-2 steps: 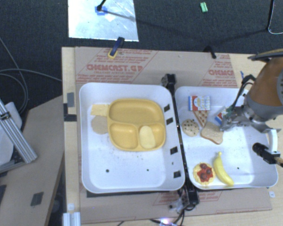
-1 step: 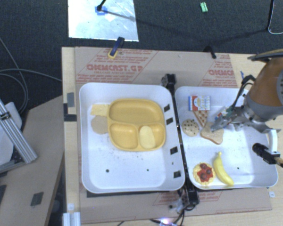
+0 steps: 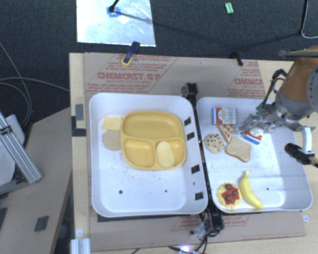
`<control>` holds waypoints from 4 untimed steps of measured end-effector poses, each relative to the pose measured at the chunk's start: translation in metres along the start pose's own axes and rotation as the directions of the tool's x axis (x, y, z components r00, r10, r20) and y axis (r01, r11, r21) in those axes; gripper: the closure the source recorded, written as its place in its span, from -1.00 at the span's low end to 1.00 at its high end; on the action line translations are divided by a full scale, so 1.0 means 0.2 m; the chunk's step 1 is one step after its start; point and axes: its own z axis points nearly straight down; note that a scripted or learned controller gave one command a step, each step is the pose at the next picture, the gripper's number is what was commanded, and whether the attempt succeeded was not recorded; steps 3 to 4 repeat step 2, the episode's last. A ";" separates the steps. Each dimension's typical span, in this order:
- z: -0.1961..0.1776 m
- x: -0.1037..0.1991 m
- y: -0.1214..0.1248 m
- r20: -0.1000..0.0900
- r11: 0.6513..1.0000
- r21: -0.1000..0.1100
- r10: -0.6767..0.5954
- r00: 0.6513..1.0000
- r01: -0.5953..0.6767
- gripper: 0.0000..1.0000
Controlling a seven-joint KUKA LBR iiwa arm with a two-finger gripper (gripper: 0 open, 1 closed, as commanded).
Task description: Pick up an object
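The arm's jaws (image 3: 250,125) hang low in the right bin (image 3: 286,192), near its top. They sit right over a small red, white and blue packet (image 3: 253,137), and I cannot tell if they are apart or together, or if they touch it. Just below the packet lies a slice of toast (image 3: 238,150), light brown and flat. To the left of the toast is a round cookie (image 3: 214,143) with dark chips. Above the cookie is a cracker (image 3: 226,131) with a red criss-cross look, and above that a white carton (image 3: 223,115) with red and blue marks. Its words are too small to read.

Near the bottom of this bin a yellow banana (image 3: 250,190) curves beside a small round pizza (image 3: 229,194) with red spots.

The left bin (image 3: 143,194) holds a smooth yellow tray (image 3: 148,126) with three dips. A pale oval thing (image 3: 165,153) rests in one dip. A yellow square slice (image 3: 112,123) and a tan round slice (image 3: 112,140) lie just left of the tray.

Both bins are white and shallow. They stand on a brown board (image 3: 148,73) on the desk, and red letters on it read "CHEMCAST GP".
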 end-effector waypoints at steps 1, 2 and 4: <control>-0.06 0.00 0.00 0.001 1.000 -0.001 -0.003 1.000 0.003 1.00; 0.00 0.30 0.08 -0.002 1.000 0.013 -0.003 1.000 0.003 1.00; 0.00 0.30 0.08 -0.002 1.000 0.013 -0.003 1.000 0.003 1.00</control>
